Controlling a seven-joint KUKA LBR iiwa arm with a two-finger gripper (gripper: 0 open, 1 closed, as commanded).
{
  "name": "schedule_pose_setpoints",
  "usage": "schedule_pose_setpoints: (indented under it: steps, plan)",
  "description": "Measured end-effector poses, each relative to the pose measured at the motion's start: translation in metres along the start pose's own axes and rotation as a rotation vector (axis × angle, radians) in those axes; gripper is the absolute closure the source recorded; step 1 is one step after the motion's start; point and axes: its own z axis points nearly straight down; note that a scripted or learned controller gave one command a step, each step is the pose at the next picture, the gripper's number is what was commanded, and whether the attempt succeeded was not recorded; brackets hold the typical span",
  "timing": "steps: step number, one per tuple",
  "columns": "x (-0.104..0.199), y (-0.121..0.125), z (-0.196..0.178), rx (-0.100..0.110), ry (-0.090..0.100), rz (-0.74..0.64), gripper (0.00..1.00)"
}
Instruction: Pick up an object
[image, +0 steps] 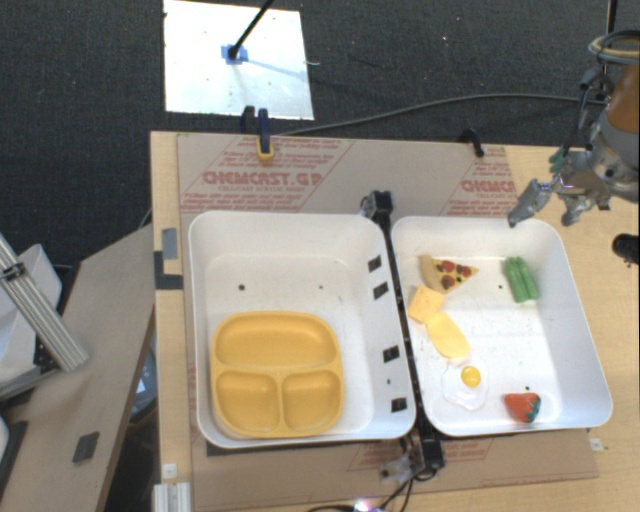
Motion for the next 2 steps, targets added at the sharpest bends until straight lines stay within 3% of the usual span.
schedule_pose_setpoints:
  steps: [1, 2]
  plan:
    - [0.001, 0.002, -0.007, -0.011, -0.002, -0.003, 0.0]
    - [-0.008, 0.002, 0.039, -0.009, -0.002, 0.0, 0.0]
